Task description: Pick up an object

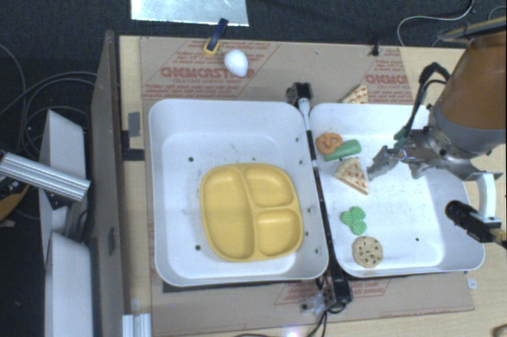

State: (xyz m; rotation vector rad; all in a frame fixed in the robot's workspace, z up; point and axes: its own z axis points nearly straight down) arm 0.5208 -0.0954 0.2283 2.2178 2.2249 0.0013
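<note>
At right of the frame, the pincer (380, 161) hangs low in the right bin (444, 252), fingers parted and holding nothing, beside the pizza slice (353, 174).

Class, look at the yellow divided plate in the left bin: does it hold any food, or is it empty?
Empty. The yellow divided plate shows only bare yellow in all three compartments; the toy foods, such as the cookie, lie in the right bin.
</note>
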